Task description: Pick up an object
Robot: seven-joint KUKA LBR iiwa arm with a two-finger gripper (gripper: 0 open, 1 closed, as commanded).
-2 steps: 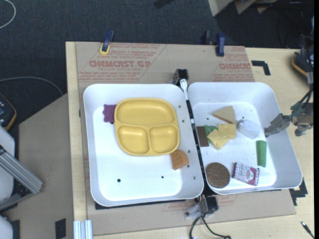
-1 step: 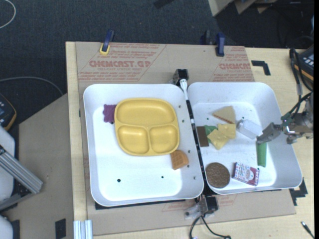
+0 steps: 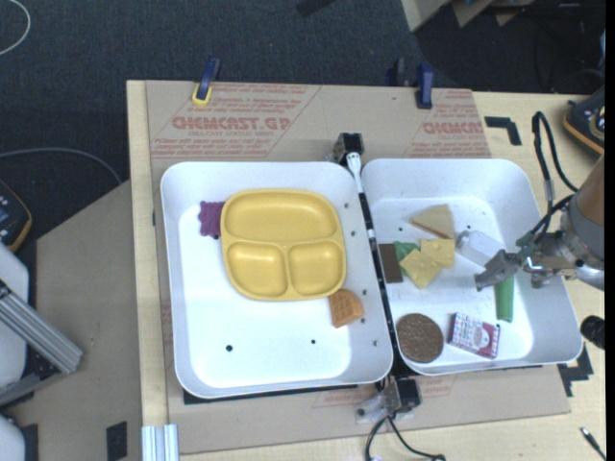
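I am hovering the claw (image 3: pixel 502 274) over the right bin (image 3: pixel 527 182), beside the green stick (image 3: pixel 504 301); I cannot tell its state. I am judging it best to centre over the stick, then descend straight.

Both bins, the left (image 3: pixel 192 286) and the right (image 3: pixel 500 176), look like smooth white plastic with a faint sheen. The yellow divided tray (image 3: pixel 283 243) is matt, smooth plastic. The bench top (image 3: pixel 288 118) looks like brown printed cardboard on pale wood. The floor (image 3: pixel 96 27) is dark, rough carpet. The gripper (image 3: pixel 500 272) looks like dull grey metal.
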